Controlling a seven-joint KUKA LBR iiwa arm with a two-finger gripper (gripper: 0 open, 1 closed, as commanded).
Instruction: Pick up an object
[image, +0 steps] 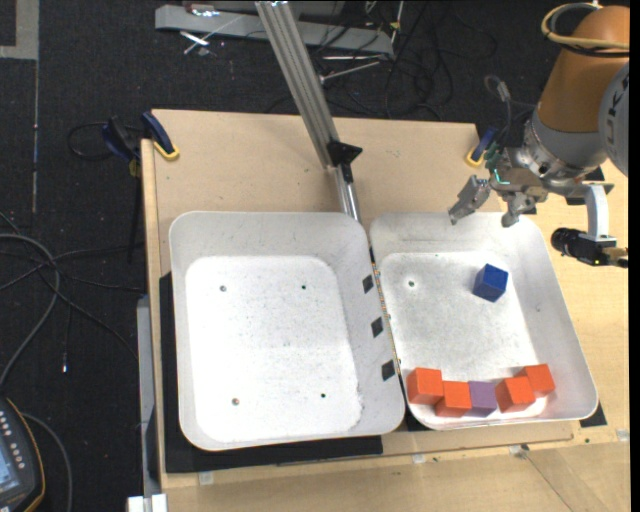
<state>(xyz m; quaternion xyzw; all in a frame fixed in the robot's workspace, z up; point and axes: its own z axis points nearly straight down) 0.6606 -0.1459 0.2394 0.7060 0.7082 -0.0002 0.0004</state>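
Note:
A blue cube (490, 282) lies alone in the upper middle of the right bin (560, 310). Along that bin's near edge sits a row of blocks: an orange one (426, 384), a second orange one (456, 396), a purple one (483, 397), and two more orange ones (516, 392) at the right end. My gripper (489, 207) hangs above the bin's far rim, up and slightly left of the blue cube, with its two fingers spread apart and nothing between them.
The left bin (262, 325) lies beside the right one. A slanted metal pole (308, 90) crosses the back of the bench. Clamps sit at the far corners, one blue and yellow (158, 136). Cables lie on the dark floor.

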